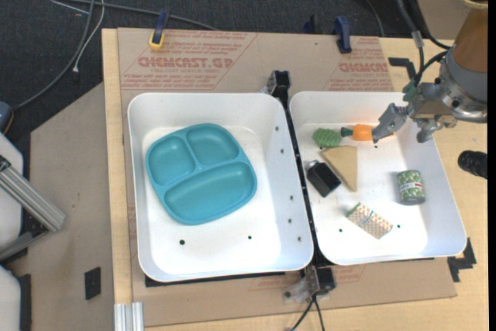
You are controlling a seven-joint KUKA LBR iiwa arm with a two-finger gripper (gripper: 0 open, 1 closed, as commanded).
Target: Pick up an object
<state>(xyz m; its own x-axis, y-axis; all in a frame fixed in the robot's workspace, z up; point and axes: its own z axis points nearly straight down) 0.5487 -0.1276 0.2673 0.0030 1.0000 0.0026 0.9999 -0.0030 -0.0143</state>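
Note:
The right bin (442, 240) holds several small objects. A toy carrot (341, 136) with a green top lies near its back wall. Beside a black block (323, 177) rests a tan wedge (345, 165). Toward the right stands a green can (411, 187), and a patterned packet (370, 220) lies near the front. My gripper (401, 134) hangs over the back right of this bin, just right of the carrot's orange end. Its fingers (385, 124) are spread open with nothing between them.
A teal divided plate (201, 172) lies in the left bin (147, 244). Both bins sit on a cardboard sheet (201, 58) held by blue clamps (160, 25). Cables run across the dark floor behind.

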